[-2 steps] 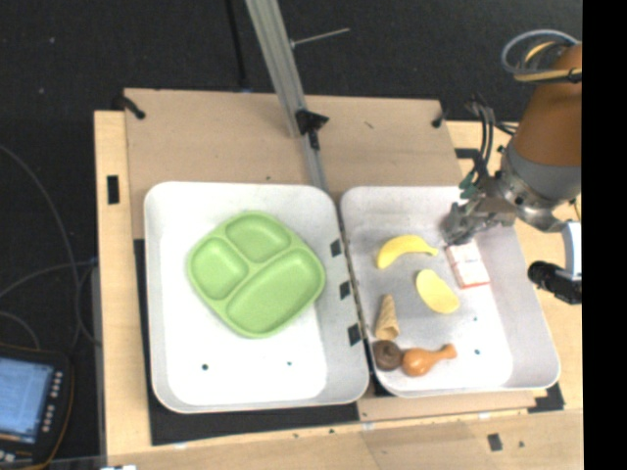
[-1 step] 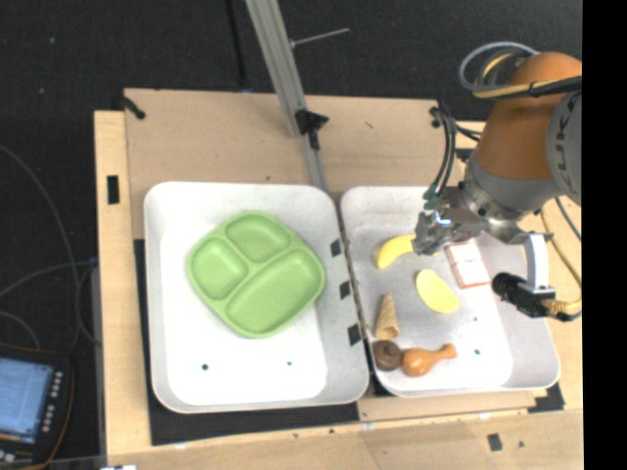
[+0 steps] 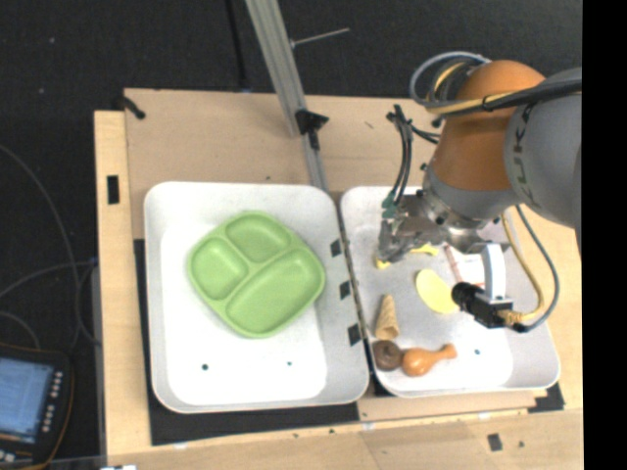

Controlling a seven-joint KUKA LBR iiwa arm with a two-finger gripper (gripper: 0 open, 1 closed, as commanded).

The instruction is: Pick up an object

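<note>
Nearby, cone [image 3: 386, 315], donut [image 3: 386, 354] and gourd [image 3: 427, 359] crowd the hand [image 3: 392, 251].

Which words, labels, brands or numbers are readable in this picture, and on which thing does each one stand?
"KU": part of dark lettering on the grey arm, cut off at the picture's edge.
Screen of the small device at lower left: lit, but too blurred to read.
No text is visible on the green plate or the white bins.

Single fixed camera, mounted high above the bench [image 3: 225, 135], angled downward; both white bins [image 3: 176, 360] fully framed at moderate range left of the gripper [image 3: 394, 248].
</note>
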